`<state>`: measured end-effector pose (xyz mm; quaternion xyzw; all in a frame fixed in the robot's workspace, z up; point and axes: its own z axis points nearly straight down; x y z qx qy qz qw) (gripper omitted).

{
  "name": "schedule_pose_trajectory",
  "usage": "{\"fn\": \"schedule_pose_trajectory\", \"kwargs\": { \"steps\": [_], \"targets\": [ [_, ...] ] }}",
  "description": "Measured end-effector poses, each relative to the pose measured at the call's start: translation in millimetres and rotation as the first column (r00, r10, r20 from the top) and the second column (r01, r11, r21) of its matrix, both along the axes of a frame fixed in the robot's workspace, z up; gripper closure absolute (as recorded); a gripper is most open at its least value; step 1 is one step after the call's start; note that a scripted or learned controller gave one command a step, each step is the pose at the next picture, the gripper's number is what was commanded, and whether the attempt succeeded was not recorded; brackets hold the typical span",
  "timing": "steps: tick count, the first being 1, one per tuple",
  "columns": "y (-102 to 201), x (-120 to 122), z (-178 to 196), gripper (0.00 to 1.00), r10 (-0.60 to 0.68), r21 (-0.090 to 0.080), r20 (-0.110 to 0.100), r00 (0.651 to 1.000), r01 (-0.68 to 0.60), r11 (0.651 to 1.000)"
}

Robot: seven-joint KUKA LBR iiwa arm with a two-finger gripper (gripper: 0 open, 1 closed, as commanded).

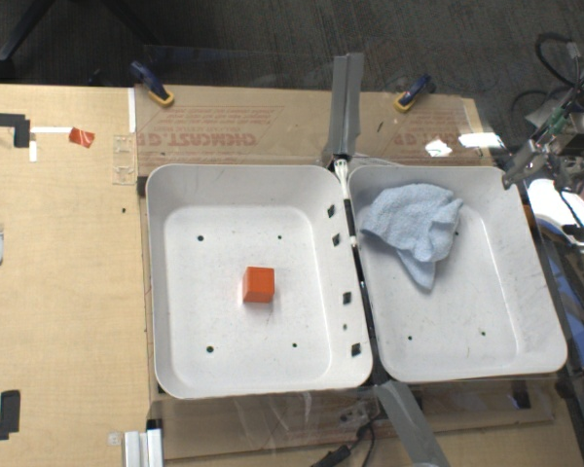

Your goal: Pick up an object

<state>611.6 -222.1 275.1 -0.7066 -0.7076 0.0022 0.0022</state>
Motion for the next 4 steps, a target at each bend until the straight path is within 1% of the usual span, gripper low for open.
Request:
{"fn": "schedule_pose_trajectory", "kwargs": {
  "steps": [1,2,3,4],
  "targets": [
    [0.0,-41.6,-144.0,0.0,0.257,0.003,0.001,0.966,-0.257,0.966],
    [30.1,35.9,-185.4,0.0,0.423,0.0,0.005,0.906,-0.423,0.906],
    [30.2,36.0,-178.9,1.0,0.423,0.002,0.002,0.906,-0.423,0.906],
    [44.3,46.2,-92.1,1.0,0.392,0.0,0.004,0.92,-0.392,0.92]
  ]
}}
